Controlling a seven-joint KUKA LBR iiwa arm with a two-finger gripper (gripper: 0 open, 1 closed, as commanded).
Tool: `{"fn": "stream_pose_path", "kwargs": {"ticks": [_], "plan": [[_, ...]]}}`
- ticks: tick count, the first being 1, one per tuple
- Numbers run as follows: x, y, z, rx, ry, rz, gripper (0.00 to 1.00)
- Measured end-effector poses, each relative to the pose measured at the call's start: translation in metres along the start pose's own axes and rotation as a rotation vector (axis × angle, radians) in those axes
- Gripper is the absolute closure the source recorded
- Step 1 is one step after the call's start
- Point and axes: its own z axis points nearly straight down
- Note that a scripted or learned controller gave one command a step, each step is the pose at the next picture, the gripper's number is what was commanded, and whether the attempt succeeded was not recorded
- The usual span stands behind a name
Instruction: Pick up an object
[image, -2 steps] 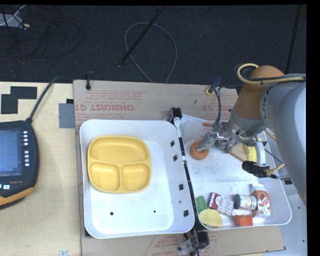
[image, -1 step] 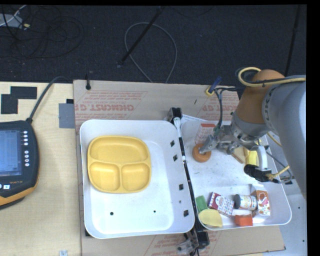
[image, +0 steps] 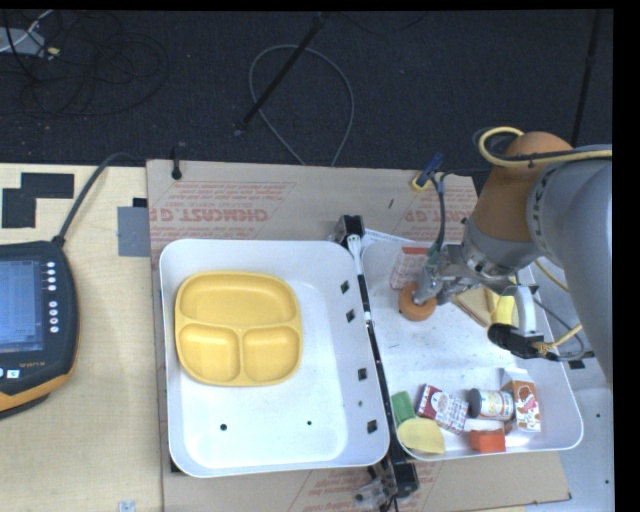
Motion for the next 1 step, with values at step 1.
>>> {"fn": "stream_pose_path", "kwargs": {"ticks": [1], "plan": [[0.0562,-0.0277,-0.1148,0.008,-0.007,0.001,1.00]]}}
